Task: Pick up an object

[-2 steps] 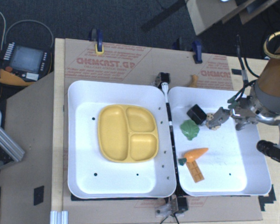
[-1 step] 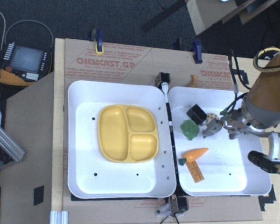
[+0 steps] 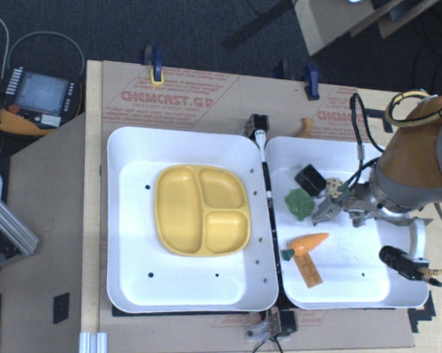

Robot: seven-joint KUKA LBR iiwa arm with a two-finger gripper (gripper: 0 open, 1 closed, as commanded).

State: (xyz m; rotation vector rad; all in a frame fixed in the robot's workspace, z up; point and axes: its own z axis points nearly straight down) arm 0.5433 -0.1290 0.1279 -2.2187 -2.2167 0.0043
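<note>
Camera view — bench board (image 3: 174, 93), perhaps "CHEMCAST"

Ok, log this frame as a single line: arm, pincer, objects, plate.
arm: over right bin | pincer: low beside green toy, nothing seen held | carrot, wooden block: lying in bin | yellow plate: left bin

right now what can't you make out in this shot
- Gripper: small and dark against the clutter in the camera view; whether it touches the green object is unclear.
- Small pale piece beside the black block: too small to identify.
- Right bin: its upper right part is covered by the arm.
- Carrot and wooden stick: whether they touch is unclear.
</note>
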